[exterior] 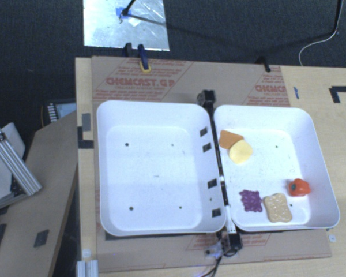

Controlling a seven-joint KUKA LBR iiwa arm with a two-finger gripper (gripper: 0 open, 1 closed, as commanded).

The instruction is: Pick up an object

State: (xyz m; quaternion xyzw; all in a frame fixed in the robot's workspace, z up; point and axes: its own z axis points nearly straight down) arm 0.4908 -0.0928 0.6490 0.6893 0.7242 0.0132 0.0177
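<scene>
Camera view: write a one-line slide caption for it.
Two white bins side by side; the right bin holds an orange wedge, yellow disc, purple grapes, tan cracker and red pepper.

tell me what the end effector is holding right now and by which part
Nothing is seen held: the orange piece, yellow piece, purple grapes, cracker and tomato all lie in the right bin.

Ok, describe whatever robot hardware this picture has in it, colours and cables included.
The frame gives the bench fittings: a shallow white left bin and a matching right bin, joined along their seam by small black clips. A dark cable bundle sits at the seam's near end, and a ribbed aluminium rail stands far left.
</scene>
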